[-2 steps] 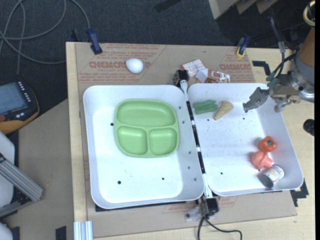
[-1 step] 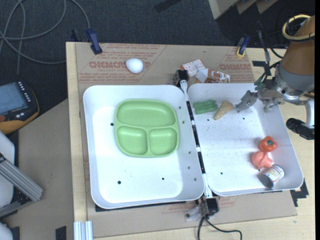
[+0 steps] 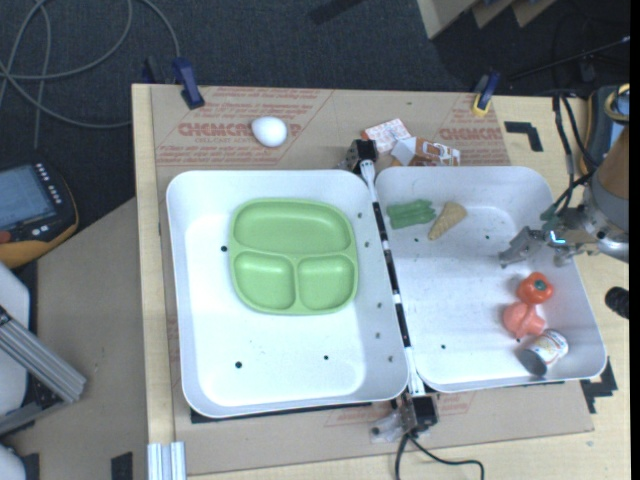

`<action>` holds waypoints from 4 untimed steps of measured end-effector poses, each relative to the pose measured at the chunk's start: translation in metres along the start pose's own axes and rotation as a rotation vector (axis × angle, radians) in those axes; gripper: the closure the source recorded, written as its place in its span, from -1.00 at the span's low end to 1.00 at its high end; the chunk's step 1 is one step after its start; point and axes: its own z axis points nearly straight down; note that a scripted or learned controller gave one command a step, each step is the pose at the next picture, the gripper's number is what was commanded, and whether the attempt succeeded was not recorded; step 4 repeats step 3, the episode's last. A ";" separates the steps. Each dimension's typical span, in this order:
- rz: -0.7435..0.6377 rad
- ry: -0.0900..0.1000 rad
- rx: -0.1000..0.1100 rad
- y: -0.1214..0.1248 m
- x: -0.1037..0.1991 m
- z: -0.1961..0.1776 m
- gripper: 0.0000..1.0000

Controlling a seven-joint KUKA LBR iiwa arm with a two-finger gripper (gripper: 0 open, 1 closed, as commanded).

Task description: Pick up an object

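Two smooth white plastic bins are sitting side by side on the cardboard-topped bench; the left bin (image 3: 200,298) is bearing a matte green three-compartment plate (image 3: 294,255) with rounded corners. In the right bin (image 3: 460,328), the metal gripper (image 3: 527,247) is hovering near the right rim, fingers splayed wide, gripping nothing. Just below the gripper, a glossy orange-red tomato (image 3: 535,288) is touching a pinkish lump (image 3: 522,318); below those, a small shiny can (image 3: 546,349) is lying tilted. Left of the gripper, a flat green piece (image 3: 410,213) and a tan cone (image 3: 447,219) are lying near the top rim.
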 end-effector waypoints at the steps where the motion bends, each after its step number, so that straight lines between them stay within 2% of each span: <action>1: -0.001 0.001 -0.001 -0.034 0.004 0.067 -1.00; 2: -0.001 -0.001 -0.004 -0.033 0.003 0.056 1.00; 3: -0.004 0.001 -0.004 0.023 0.072 0.006 1.00; 4: -0.004 0.001 -0.004 0.023 0.072 0.006 1.00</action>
